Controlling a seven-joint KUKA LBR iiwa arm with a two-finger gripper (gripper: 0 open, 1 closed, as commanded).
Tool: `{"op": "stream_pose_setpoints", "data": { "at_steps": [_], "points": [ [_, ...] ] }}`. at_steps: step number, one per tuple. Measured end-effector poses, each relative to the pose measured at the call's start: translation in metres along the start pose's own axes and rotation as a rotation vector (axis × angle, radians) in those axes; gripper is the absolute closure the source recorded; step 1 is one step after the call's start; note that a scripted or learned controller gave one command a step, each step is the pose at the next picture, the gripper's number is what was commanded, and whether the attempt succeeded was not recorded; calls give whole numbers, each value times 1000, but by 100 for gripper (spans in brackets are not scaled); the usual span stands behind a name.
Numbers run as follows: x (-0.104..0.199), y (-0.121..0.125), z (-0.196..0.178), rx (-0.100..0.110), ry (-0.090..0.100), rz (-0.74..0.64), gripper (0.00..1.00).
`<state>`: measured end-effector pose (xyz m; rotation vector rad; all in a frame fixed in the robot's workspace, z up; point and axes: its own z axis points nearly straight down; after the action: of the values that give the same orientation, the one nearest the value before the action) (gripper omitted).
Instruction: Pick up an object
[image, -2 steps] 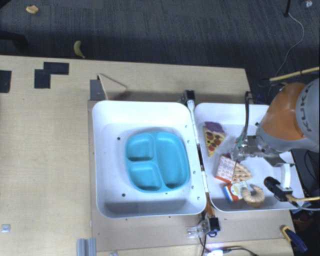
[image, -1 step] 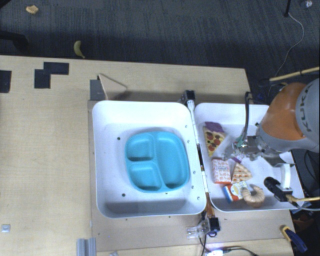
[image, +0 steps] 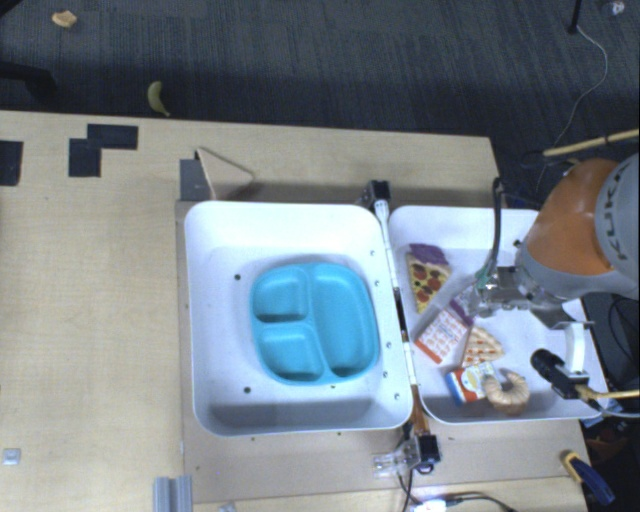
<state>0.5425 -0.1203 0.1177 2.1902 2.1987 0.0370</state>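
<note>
Nothing lifted yet; the pick remains. Nearest, by the right bin (image: 575, 412)'s front edge: doughnut (image: 508, 390), small carton (image: 468, 384). Farther in: waffle slice (image: 481, 347), red packet (image: 441, 336), pizza slice (image: 426, 276). Gripper (image: 487, 298) low among these, grip impossible to tell. Left bin (image: 215, 300): blue tray (image: 314, 321).

My orange-banded grey arm (image: 590, 235) hangs over white bins (image: 215, 330): a turquoise tray (image: 315, 322), a red-spotted yellow pizza slice (image: 428, 278).
</note>
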Motion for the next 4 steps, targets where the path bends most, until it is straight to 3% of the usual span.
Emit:
{"op": "stream_pose_setpoints", "data": {
  "at_steps": [1, 2, 3, 4],
  "points": [
    [0, 0, 0, 0, 0, -1, 0],
    [15, -50, 25, 21, 6, 4, 0],
    [18, -46, 12, 14, 11, 0, 100],
    [17, -47, 12, 16, 10, 1, 0]
  ]
}}
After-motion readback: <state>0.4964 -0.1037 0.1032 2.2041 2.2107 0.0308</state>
